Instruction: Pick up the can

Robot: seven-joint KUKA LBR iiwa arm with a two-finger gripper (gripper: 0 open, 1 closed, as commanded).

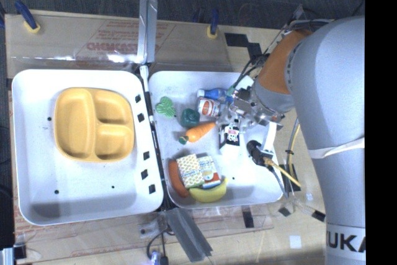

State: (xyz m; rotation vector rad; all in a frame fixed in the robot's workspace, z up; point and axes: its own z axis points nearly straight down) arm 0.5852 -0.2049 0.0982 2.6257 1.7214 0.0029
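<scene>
Dark carpet is showing behind the counter (74, 34), which is carrying two white bins side by side. I'm seeing the left bin (31, 183) holding a yellow divided plate (93, 122) sitting toward its upper middle. Blue clamps (25, 14) are pinning the board at the counter's far edge.

Right bin (186, 80) is holding the clutter. The can (209, 107), red and white, is lying on its side in the upper middle of this bin, with a blue-capped bottle (214, 94) touching it just above. A green toy (165, 107) and a dark teal piece (190, 115) are sitting left of the can, and a carrot (200, 131) is lying just below it, tilted. Near the front edge, a patterned box (197, 170) is resting on a yellow banana (209, 193) and beside an orange-red item (175, 177).

My arm (329, 108) is reaching in from the right, orange band (276, 68) showing above the wrist. The gripper (234, 113) is hanging just right of the can, very close or touching it. A small black-and-white card (231, 135) is lying right below the gripper. Cannot tell whether the fingers are apart or together; the wrist and cables are blocking them. I'm not seeing the can between them.
</scene>
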